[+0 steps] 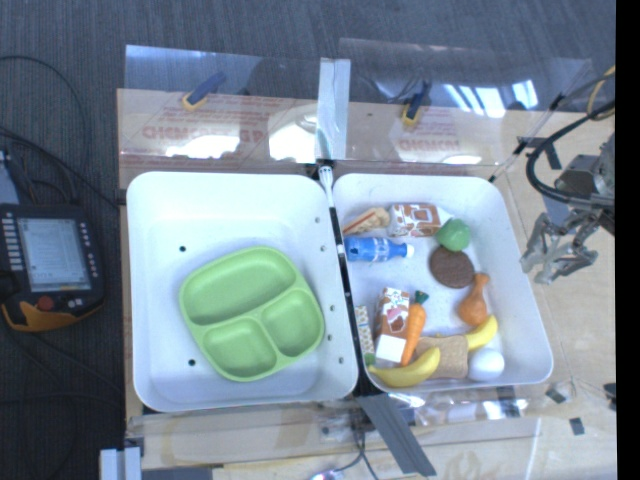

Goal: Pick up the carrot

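Nearest the lower edge of the frame, in the right bin (520, 268), a banana (408, 370) curves along the bottom wall beside a slice of bread (448, 356) and a white egg (487, 364). Just above the banana stands the carrot (413, 332), leaning against a small printed carton (392, 313). To the left, the left bin (160, 218) holds a green divided plate (252, 312). Higher in the right bin lie a brown cookie (452, 267), a blue bottle (376, 250) and a green ball (455, 234). At the right edge, outside the bin, the gripper (560, 258) hangs with its fingers spread apart, grasping nothing, well apart from the carrot.
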`<action>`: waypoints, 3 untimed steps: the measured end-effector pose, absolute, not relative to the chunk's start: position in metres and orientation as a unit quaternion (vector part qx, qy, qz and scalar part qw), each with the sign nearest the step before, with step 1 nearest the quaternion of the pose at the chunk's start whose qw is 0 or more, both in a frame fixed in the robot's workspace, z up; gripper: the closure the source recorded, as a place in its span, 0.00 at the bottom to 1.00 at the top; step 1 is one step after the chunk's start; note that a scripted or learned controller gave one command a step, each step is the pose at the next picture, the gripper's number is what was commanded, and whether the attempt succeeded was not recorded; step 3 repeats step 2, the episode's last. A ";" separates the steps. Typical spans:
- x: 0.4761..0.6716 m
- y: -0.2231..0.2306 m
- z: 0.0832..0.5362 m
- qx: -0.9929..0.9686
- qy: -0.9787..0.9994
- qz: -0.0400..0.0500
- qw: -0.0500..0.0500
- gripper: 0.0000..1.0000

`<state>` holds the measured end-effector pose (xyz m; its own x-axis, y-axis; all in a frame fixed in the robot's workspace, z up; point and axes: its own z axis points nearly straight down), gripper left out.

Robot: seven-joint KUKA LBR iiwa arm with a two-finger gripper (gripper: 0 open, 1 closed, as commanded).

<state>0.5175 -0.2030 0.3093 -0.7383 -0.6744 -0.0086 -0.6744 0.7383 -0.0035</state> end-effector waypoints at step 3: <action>0.543 -0.222 0.353 -0.470 0.883 -0.001 0.003 1.00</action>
